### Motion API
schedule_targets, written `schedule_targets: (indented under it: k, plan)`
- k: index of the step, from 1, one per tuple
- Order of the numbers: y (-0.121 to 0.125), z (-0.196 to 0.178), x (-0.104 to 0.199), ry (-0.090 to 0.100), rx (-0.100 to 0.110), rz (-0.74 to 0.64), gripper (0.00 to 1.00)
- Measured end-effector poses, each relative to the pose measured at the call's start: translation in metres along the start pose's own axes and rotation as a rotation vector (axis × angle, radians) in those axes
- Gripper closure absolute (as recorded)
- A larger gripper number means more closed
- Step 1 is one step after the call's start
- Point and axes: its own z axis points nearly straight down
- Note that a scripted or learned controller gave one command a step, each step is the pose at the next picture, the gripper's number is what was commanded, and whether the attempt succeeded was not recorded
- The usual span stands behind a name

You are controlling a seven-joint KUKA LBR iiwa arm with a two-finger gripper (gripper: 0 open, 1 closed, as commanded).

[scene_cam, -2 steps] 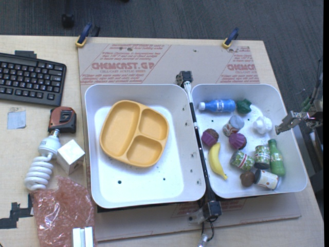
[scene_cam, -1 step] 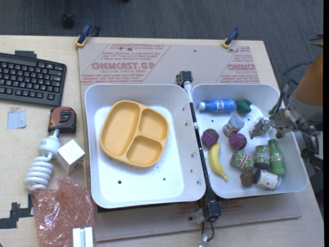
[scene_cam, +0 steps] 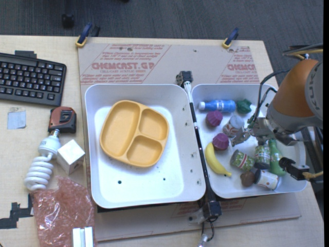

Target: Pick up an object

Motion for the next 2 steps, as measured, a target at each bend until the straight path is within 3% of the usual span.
schedule_targets:
  k: [1,2]
  plan:
    - [0.0007,-0.01,-0.0005,-0.001,-0.002,0.002,1.0]
    - [0.0007,-0.01,-0.0005,-0.001,-0.002,0.002,0.0]
